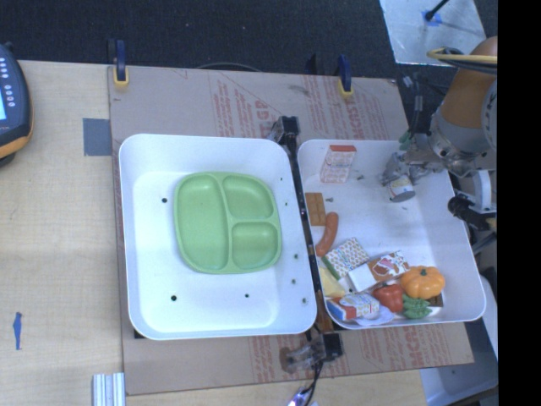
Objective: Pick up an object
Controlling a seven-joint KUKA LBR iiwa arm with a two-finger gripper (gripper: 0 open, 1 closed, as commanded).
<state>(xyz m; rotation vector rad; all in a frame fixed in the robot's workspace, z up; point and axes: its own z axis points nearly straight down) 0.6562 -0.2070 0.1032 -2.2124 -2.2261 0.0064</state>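
Note:
The right white bin (439, 227) holds a heap of toy food along its near side: an orange pumpkin (422, 282), a red pepper (389, 297), a sausage (327, 233), a checkered packet (347, 255) and a white carton (337, 162) at the far left corner. My gripper (401, 178) hangs over the bin's far right part, above bare bin floor, well away from the heap. Nothing shows between its fingertips.
The left white bin (144, 252) carries a green sectioned plate (226, 222). A handheld pendant (12, 100) lies at the bench's far left edge. Clamps (121, 64) hold the cardboard at the back. Cables and a clip sit between the bins.

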